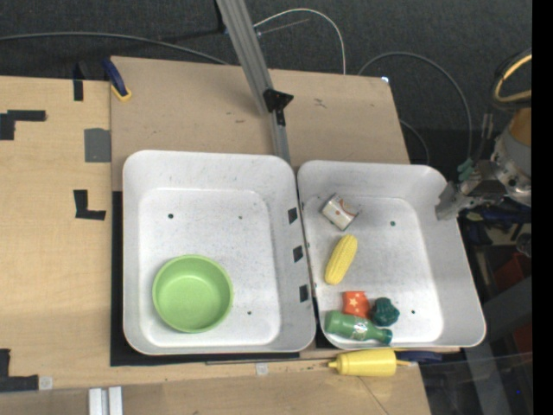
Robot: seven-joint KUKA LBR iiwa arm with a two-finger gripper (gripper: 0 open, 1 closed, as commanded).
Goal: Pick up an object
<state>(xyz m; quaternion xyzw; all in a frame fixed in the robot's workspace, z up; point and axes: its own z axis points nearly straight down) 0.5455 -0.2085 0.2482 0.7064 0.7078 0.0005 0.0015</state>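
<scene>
Grey pincer (451, 199) at right bin's (432, 180) outer rim.

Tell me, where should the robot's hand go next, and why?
Probably left, to hang over the yellow corn. The gripper sits at the right bin's right rim, over no toy, and the corn lies alone mid-bin, apart from the crowded green bottle.

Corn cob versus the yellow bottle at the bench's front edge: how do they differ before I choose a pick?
The corn cob lies inside the right bin, near its middle; the yellow bottle lies outside it on the bench, past the front rim. The cob stands nearly upright in the view, slightly tilted; the bottle lies crosswise. The cob looks ridged, the bottle smooth. Both are yellow, elongated and lying down.
</scene>
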